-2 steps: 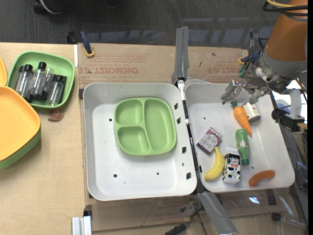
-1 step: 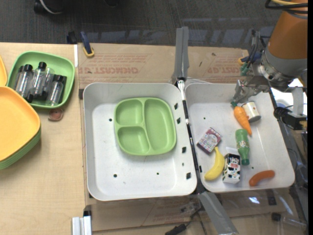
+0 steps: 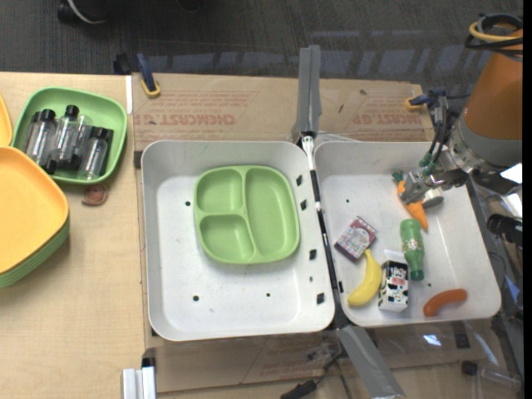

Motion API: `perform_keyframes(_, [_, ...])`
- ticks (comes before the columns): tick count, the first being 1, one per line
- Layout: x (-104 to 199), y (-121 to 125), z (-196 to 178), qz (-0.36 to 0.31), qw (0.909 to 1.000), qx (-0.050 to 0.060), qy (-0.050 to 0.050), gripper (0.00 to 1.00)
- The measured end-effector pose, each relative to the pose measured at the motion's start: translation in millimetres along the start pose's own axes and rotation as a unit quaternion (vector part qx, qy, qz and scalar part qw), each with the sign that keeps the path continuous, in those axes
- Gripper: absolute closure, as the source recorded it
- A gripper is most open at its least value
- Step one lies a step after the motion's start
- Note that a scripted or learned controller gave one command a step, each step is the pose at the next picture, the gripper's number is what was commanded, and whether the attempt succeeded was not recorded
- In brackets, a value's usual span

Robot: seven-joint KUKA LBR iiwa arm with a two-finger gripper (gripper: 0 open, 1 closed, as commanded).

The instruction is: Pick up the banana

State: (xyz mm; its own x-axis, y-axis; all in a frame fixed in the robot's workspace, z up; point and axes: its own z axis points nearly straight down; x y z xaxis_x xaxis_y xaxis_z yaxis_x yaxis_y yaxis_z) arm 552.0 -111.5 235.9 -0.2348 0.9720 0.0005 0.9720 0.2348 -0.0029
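Banana (image 3: pixel 366 282) beside perhaps milk carton (image 3: pixel 394 286)

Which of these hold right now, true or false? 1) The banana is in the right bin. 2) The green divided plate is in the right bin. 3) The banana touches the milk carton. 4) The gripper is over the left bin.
1) True: the banana lies in the right bin.
2) False: the green divided plate sits in the left bin.
3) True: the banana lies against the small milk carton.
4) False: the gripper is over the right bin's far side, away from the banana.
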Motion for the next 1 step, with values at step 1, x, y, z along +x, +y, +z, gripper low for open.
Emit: perform_keyframes(1, [-47.1, -5.3, 19.6, -0.099, 0.9951, -0.001, 0.0, 1.0])
